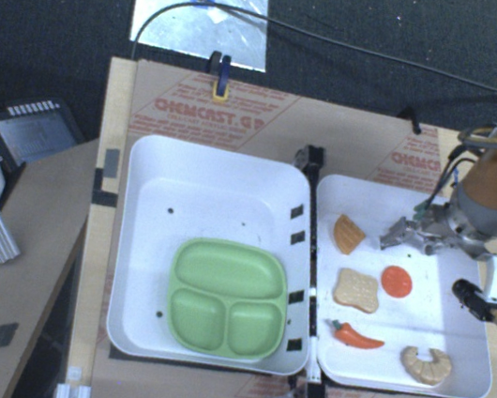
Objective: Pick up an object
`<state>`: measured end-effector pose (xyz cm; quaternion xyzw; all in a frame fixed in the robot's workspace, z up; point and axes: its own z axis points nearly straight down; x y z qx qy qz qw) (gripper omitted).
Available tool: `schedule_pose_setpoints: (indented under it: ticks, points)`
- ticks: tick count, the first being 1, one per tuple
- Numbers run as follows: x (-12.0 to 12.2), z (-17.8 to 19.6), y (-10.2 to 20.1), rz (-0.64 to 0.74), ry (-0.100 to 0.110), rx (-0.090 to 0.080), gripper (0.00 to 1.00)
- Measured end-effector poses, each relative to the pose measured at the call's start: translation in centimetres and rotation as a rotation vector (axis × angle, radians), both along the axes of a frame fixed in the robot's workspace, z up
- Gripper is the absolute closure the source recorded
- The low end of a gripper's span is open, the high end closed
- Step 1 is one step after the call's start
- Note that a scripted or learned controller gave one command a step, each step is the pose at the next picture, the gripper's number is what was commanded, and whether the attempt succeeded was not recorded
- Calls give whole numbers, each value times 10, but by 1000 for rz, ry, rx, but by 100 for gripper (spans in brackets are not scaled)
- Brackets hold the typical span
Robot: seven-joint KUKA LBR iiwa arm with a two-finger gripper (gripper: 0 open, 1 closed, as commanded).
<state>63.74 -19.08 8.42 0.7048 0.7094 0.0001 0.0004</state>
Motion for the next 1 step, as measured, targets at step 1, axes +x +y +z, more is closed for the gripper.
schedule_pose_setpoints:
  ticks: [1]
  points:
    - [2, 13, 0, 2, -5, -1, 100]
